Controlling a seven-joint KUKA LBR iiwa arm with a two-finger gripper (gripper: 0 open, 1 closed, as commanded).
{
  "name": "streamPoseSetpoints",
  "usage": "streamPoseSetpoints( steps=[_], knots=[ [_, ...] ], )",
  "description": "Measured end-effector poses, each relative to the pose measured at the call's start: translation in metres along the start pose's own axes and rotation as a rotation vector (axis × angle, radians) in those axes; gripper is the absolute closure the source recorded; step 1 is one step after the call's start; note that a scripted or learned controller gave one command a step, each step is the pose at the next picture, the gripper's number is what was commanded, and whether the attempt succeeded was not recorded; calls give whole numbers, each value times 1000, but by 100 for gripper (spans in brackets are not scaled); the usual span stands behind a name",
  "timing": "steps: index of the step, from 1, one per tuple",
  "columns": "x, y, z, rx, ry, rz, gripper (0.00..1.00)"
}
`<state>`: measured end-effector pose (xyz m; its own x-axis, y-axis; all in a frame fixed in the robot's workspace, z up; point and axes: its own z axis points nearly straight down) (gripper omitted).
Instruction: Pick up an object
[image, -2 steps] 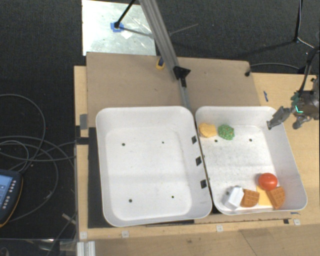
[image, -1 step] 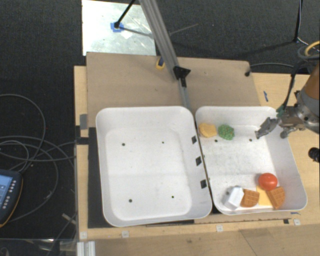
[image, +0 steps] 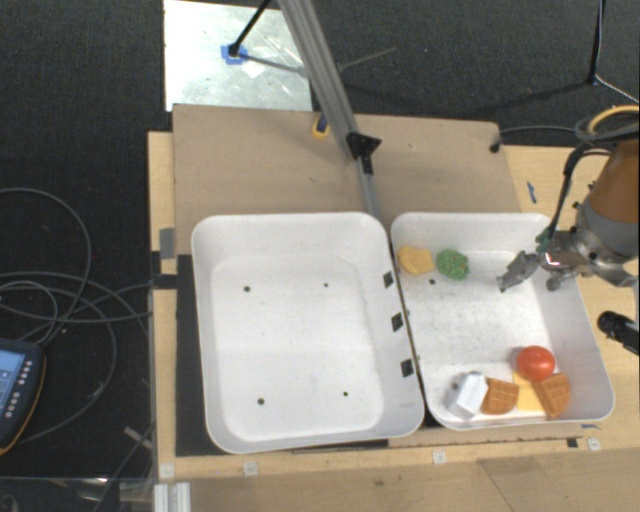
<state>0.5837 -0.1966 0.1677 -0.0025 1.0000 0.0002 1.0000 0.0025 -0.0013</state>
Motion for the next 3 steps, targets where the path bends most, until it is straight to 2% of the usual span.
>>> streamPoseSetpoints(
  steps=[1,2,3],
  knots=[
    [-4,2,61,2,0,1,0],
    [-5,3,47,-4,-1,2,100],
    [2,11,-13,-9,-3,-4,100]
  ],
)
